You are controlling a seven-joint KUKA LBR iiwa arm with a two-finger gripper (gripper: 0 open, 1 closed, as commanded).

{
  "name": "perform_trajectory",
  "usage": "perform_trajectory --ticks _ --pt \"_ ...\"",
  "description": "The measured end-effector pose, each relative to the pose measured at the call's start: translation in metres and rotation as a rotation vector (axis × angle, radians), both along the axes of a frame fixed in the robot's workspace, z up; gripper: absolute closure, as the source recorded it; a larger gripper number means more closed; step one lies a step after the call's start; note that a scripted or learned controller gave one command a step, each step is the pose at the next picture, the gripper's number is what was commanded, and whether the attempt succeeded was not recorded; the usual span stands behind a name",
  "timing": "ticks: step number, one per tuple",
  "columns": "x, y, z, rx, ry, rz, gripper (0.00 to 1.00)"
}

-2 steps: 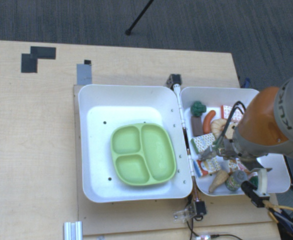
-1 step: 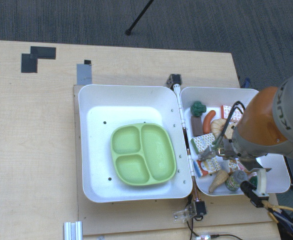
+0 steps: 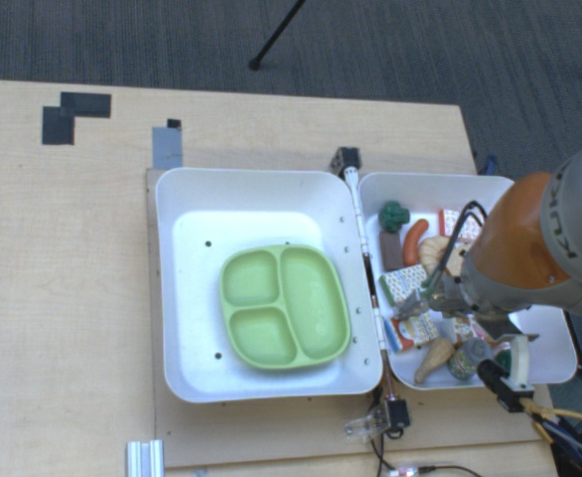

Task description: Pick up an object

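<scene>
The right bin (image 3: 425, 185) holds a heap of small objects: a dark green broccoli piece (image 3: 394, 215), a red sausage (image 3: 414, 238), a beige lumpy piece (image 3: 434, 252), a patterned packet (image 3: 404, 284) and a tan cone-shaped thing (image 3: 432, 361). The arm comes in from the right, and its gripper (image 3: 432, 304) is down among the heap near the bin's middle. Whether anything sits between the fingers is hidden by the wrist and the clutter.
The left bin (image 3: 197, 266) holds a light green three-compartment plate (image 3: 285, 306). A dark round item (image 3: 463, 363) and a red-and-white packet (image 3: 452, 222) also lie in the right bin. The wooden bench (image 3: 63, 296) stretches away to the left.
</scene>
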State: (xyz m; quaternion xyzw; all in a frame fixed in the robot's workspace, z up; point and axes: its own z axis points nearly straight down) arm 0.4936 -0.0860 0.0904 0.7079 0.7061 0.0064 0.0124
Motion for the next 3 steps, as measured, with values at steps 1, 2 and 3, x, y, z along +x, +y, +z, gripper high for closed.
perform_trajectory --ticks 1,2,3 --pt "0.0000 -0.0001 0.0000 0.000 0.000 0.000 0.00" --pt "-0.0001 0.0003 -0.0001 0.000 0.000 0.000 0.00" --pt "-0.0001 -0.0001 -0.0001 0.001 0.000 0.000 0.00"
